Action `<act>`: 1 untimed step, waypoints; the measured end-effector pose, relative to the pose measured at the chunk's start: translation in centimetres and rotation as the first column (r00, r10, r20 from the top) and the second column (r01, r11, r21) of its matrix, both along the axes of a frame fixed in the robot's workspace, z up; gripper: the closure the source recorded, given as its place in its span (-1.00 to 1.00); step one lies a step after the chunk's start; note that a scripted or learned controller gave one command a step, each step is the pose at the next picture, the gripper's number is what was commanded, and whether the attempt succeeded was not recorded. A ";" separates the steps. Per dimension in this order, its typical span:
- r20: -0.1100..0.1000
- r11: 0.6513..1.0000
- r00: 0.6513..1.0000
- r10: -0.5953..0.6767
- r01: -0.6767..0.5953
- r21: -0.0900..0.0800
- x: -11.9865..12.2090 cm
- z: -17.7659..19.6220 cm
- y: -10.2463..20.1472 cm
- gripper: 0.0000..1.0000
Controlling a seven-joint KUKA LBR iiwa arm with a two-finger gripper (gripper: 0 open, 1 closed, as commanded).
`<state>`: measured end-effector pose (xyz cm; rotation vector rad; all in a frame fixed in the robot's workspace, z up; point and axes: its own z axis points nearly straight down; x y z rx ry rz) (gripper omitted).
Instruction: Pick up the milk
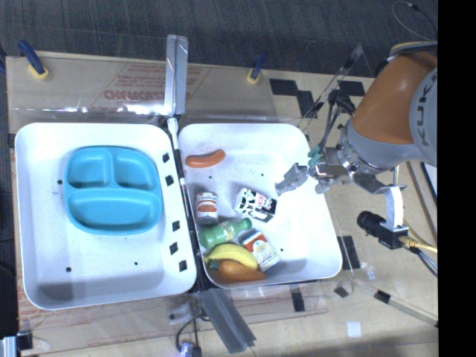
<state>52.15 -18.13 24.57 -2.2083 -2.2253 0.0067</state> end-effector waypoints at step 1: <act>0.001 0.981 0.981 0.193 -0.193 0.001 3.0 -14.0 0.4 -1.00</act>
